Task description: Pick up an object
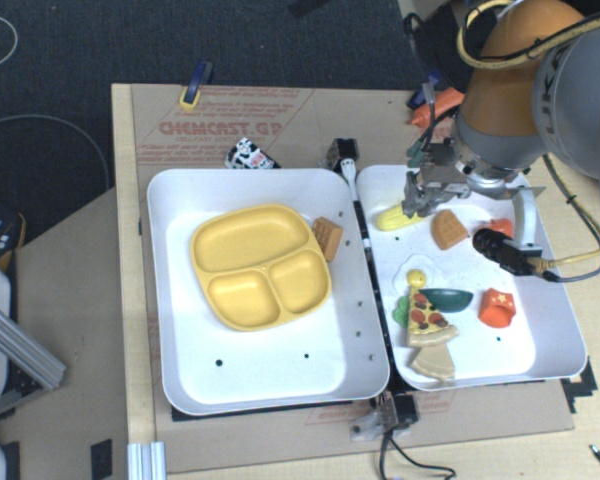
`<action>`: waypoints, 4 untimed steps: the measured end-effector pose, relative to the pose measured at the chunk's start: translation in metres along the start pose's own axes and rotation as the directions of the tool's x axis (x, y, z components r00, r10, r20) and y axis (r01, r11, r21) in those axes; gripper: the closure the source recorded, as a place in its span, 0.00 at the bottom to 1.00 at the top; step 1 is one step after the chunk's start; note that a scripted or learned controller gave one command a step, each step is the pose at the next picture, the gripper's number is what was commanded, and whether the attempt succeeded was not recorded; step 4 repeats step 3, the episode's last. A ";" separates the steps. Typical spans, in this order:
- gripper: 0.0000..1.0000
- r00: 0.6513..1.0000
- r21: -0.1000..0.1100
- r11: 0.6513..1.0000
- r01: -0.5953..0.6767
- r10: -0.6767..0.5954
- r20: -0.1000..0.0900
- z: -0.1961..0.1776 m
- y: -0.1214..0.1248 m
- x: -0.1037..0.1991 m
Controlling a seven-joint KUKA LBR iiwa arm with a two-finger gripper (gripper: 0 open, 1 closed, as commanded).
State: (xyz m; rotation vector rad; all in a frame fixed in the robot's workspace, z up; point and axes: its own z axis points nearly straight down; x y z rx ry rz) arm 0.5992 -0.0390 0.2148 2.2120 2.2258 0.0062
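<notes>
The gripper (420, 204) hangs low in the right bin (560, 340), fingers slightly apart, just beside a yellow toy banana (394, 219). It looks mid-reach; next it must straddle the banana, close and lift.

The arm (540, 78) is cut off by the top and right edges. The gripper (420, 200) hides part of the yellow piece (392, 219), perhaps a banana.

A tan worktop (130, 268) fills mid-frame, bearing two white bins side by side: left bin (180, 358), right bin (550, 353).
</notes>
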 end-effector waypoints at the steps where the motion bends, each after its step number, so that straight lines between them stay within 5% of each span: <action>1: 1.00 1.000 0.000 1.000 -0.004 0.004 0.001 -0.019 0.000 0.010; 2: 1.00 1.000 0.009 1.000 -0.007 0.007 0.000 0.001 0.000 0.001; 4: 1.00 1.000 0.001 1.000 -0.005 0.005 0.001 -0.019 0.001 0.010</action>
